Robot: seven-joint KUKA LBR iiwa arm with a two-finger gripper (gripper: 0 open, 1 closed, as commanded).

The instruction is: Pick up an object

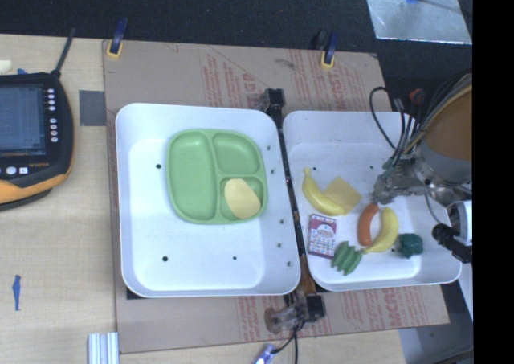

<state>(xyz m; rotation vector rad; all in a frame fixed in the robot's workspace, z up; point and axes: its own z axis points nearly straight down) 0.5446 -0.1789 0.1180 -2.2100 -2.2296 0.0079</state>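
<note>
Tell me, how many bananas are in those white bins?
2, both in the right bin. One banana lies left of centre beside a yellow wedge; the other banana lies right of an orange sausage-like piece. The arm may hide more.

Even overhead light, perhaps slightly soft

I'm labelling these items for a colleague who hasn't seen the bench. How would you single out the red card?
Look in the right bin, along its left wall near the front. The red card lies flat there, between a banana and a green pepper. It is the one flat, rectangular, printed item among rounded toy foods.
</note>
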